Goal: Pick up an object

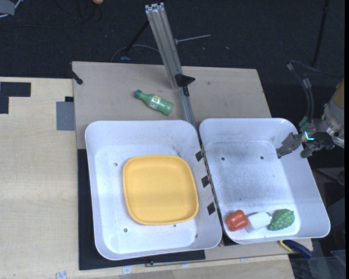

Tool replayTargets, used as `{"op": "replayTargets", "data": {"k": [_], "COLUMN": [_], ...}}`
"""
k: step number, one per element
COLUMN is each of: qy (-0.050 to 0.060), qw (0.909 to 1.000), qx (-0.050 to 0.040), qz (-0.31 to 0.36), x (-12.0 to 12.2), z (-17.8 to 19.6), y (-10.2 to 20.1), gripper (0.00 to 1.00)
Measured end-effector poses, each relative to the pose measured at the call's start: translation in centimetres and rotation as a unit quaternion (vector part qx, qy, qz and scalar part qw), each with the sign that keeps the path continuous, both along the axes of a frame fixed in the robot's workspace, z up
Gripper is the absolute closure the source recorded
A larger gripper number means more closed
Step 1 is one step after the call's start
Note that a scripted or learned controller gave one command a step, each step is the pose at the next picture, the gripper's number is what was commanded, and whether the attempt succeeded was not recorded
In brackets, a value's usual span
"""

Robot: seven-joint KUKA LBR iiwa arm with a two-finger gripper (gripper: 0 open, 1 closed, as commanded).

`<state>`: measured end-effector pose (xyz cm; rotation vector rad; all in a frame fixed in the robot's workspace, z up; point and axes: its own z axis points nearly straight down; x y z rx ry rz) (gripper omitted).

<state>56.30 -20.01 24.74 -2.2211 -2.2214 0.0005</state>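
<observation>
Your fingers (291, 146) at right bin's (244, 173) right rim, state unclear. Grip light, stiff red pepper (237, 220) across middle.

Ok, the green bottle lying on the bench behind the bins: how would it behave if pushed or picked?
The green bottle lies on its side on the bare bench, so a sideways push would probably roll it. It looks small and likely light. Its rounded, smooth-looking body might slip from a two-finger pinch unless gripped across the middle.
</observation>
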Motion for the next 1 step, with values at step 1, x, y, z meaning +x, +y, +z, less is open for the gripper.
{"op": "replayTargets", "data": {"k": [1], "qy": [0.0], "qw": [1.0], "qx": [0.0], "qz": [0.0], "x": [0.0], "z": [0.0], "y": [0.0], "gripper": [0.0]}}
